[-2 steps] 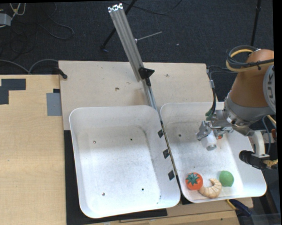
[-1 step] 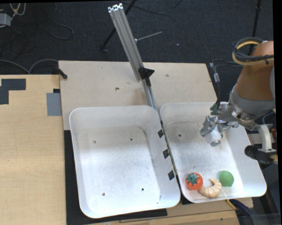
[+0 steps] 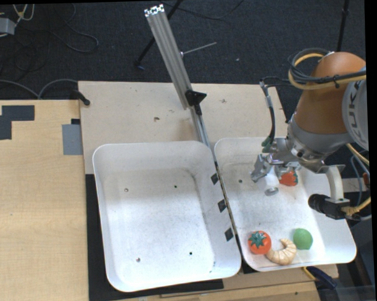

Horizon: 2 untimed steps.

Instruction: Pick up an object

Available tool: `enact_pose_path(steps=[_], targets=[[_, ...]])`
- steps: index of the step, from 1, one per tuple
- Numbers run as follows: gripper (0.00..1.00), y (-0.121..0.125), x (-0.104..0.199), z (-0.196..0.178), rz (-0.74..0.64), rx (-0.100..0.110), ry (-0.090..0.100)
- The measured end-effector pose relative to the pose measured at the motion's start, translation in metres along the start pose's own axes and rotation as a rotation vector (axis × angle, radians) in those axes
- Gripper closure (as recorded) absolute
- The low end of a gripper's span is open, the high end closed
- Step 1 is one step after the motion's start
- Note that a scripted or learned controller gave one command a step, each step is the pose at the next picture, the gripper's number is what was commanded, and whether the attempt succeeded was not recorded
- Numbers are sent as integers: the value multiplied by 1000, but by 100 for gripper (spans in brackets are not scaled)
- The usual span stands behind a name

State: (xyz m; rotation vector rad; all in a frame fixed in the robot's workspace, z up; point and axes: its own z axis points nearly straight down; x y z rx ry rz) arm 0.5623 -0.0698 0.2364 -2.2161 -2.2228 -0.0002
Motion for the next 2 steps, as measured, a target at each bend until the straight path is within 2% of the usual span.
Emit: enact_pose_path(steps=[2], targets=[[100, -9, 108, 19, -2, 4, 0]])
